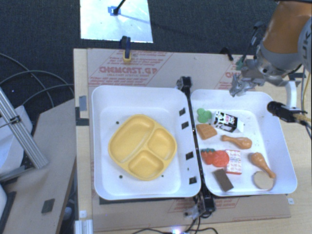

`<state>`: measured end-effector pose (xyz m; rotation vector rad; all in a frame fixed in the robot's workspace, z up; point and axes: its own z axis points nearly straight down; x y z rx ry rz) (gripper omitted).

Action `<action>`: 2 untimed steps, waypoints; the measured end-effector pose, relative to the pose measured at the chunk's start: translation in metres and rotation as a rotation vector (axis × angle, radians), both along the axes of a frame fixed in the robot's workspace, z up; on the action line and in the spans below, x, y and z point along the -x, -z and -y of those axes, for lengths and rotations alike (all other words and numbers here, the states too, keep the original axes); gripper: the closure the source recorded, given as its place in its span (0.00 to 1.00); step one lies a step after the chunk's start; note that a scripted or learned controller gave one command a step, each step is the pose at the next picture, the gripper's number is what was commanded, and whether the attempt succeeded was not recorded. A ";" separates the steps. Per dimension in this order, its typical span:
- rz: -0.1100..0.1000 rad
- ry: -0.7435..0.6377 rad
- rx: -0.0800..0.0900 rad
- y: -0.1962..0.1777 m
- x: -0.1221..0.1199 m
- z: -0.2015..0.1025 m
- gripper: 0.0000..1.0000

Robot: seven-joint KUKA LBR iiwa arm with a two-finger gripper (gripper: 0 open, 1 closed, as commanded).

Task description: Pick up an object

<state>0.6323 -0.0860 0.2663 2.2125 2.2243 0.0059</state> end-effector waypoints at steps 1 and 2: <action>0.009 0.000 0.000 -0.116 0.069 -0.014 1.00; 0.018 -0.001 0.000 -0.279 0.122 -0.026 1.00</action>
